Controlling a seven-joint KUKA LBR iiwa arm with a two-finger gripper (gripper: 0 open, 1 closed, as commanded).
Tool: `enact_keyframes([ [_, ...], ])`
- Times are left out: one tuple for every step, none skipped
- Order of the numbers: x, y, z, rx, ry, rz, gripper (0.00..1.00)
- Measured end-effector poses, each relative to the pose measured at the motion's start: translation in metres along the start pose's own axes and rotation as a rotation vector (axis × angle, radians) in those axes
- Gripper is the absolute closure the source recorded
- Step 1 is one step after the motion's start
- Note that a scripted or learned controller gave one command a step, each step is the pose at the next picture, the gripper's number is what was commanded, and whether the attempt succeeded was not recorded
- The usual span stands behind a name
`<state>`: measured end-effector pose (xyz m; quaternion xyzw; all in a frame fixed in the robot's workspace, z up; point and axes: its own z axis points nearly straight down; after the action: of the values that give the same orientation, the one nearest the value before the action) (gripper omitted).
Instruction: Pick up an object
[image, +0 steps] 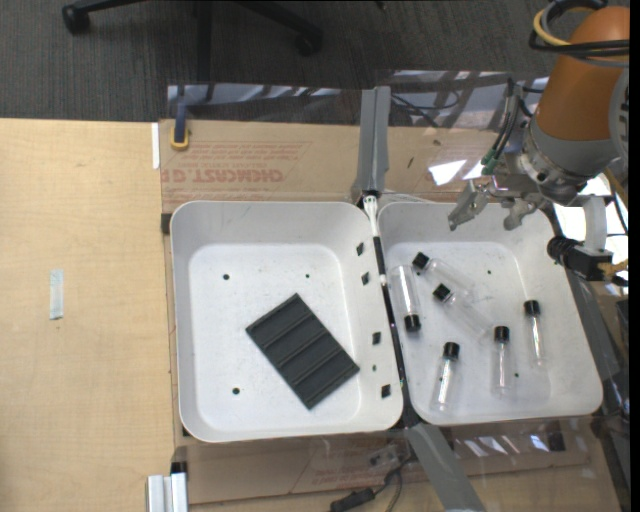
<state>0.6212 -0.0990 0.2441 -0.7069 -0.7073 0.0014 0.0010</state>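
Note:
Several clear vials with black caps lie scattered in the right bin (575, 400): one (408, 296) near its left wall, one (432, 270) at the upper middle, one (444, 374) at the lower middle, one (499, 356) to its right and one (535, 327) at the far right. A dark ribbed rectangular block (302, 350) lies slanted in the left bin (200, 400). My gripper (492, 210) hangs over the right bin's far rim, above the vials, with its two fingers spread and nothing between them.
A grey divider post (374, 140) rises between the bins at the back. Brown cardboard (260, 165) lies behind the bins. Cables (575, 250) run along the right bin's right side. A wooden bench top (80, 300) extends to the left.

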Motion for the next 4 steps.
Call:
enact_keyframes([
  [-0.031,-0.034,0.101,0.0,0.001,-0.021,0.0],
  [-0.007,0.038,0.152,-0.003,0.0,-0.071,0.0],
  [0.001,-0.034,0.152,-0.002,0.0,-0.138,0.0],
  [-0.001,-0.034,0.144,-0.003,0.0,-0.132,1.0],
])
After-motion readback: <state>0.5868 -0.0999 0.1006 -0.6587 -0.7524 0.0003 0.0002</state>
